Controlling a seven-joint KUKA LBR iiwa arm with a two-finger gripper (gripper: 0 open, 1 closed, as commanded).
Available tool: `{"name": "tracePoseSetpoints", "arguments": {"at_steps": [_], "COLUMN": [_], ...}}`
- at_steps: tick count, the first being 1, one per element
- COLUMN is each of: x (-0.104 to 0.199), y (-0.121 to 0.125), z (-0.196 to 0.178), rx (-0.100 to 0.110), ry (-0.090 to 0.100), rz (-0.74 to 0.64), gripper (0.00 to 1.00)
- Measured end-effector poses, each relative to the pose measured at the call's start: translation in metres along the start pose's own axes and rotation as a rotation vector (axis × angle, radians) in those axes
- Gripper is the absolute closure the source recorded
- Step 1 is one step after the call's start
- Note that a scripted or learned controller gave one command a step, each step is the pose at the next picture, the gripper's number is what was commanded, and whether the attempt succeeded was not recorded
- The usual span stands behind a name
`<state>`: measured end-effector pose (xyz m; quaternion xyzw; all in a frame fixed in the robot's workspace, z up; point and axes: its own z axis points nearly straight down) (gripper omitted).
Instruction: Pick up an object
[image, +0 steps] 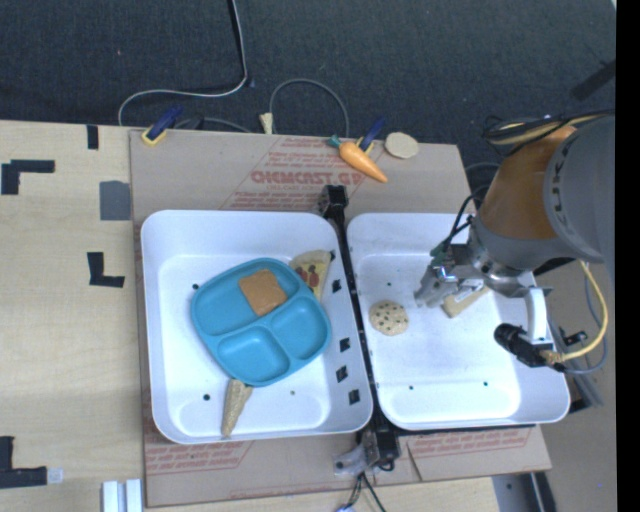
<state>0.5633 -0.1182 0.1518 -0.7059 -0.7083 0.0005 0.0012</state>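
A round chocolate-chip cookie (389, 318) lies on the floor of the right bin (450, 400), towards its left side. My gripper (447, 290) hangs low over the same bin, a short way right of the cookie and slightly further back, apart from it. A small tan piece (462, 300) shows at the gripper's tip; I cannot tell whether it is a held object or part of the gripper. The grey arm with its orange band (530, 190) comes in from the right.
The left bin (160, 300) holds a blue divided tray (262, 325) with a brown toast square (263, 291), a pizza slice (314, 268) and a cone (235, 405). A toy carrot (362, 160) and a beige disc (402, 146) lie behind the bins. A black divider (345, 290) separates the bins.
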Motion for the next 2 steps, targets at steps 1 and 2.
{"name": "tracePoseSetpoints", "arguments": {"at_steps": [1, 2], "x": [0.0002, 0.0005], "y": [0.0002, 0.0003], "z": [-0.0093, -0.0185], "rx": [0.000, 0.001], "ry": [0.000, 0.000], "rz": [-0.001, -0.001], "gripper": [1.00, 1.00]}}
